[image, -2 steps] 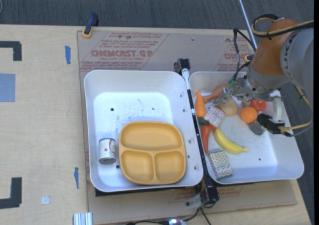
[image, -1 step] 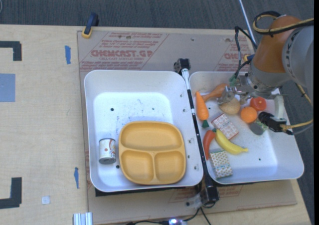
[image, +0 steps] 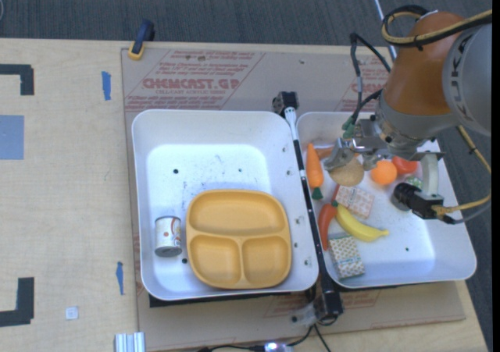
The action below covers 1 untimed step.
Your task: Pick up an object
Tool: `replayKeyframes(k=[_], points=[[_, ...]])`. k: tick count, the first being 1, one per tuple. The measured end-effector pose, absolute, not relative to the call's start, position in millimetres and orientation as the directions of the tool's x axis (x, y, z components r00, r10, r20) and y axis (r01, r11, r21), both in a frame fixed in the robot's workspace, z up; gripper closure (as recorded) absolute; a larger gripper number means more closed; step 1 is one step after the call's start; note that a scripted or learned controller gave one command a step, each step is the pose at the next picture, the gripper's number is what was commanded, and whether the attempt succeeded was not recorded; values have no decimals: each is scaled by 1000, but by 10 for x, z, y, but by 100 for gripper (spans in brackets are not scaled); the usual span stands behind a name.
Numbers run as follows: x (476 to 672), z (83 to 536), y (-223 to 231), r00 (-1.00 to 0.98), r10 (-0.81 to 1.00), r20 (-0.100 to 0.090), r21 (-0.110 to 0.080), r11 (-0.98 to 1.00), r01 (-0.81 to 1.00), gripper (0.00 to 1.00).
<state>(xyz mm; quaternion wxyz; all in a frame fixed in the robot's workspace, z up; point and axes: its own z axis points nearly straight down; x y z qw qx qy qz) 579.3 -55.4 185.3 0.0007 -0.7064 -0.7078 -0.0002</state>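
A patterned packet is seen at the front of the right bin, well below the gripper. Between packet and gripper lie a banana and a speckled cracker-like block. The gripper is lowered onto a tan rounded object directly beneath it; whether that object is clasped cannot be told. An orange sits just right of the gripper, a carrot just left. Far to the gripper's left, in the left bin, an orange divided tray and a small can are placed.
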Motion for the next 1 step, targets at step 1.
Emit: replayKeyframes(k=[1], points=[[5634, 1848, 452, -2, 1000, 2, -2, 2, 1000, 100]])
